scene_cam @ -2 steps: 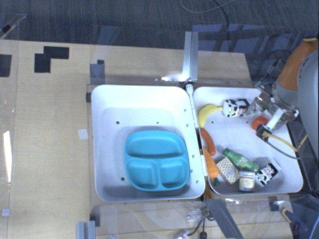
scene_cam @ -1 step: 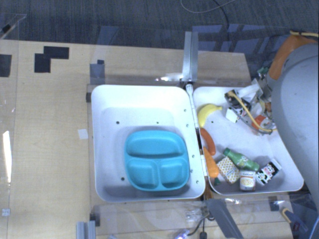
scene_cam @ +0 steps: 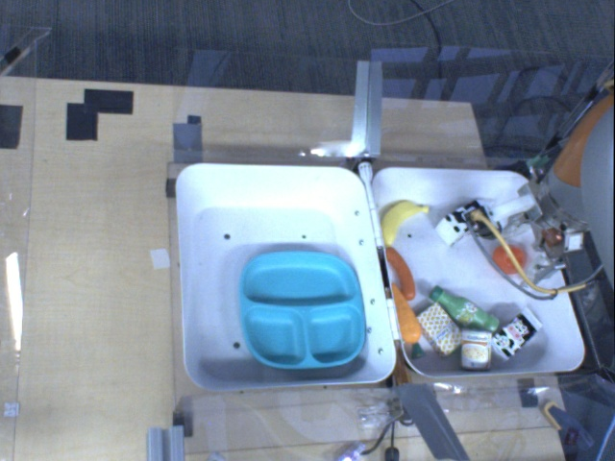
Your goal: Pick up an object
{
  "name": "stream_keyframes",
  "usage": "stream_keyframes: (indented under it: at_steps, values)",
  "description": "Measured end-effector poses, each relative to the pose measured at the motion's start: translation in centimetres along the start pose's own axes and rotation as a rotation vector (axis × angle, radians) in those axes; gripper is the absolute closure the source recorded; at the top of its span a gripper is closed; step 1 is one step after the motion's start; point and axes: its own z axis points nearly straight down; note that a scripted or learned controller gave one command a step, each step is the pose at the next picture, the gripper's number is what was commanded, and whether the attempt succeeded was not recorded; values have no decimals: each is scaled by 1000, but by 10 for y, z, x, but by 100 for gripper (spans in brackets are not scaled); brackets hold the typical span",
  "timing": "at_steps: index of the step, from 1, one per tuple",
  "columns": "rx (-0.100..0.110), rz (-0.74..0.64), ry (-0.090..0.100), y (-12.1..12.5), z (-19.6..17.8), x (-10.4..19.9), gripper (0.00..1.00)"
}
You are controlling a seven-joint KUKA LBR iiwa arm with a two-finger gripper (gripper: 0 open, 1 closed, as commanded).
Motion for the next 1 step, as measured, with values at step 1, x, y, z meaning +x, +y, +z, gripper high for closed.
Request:
stream_keyframes:
  at_steps: [1]
  values:
    - [-11,-11,21,1,-22,7,100]
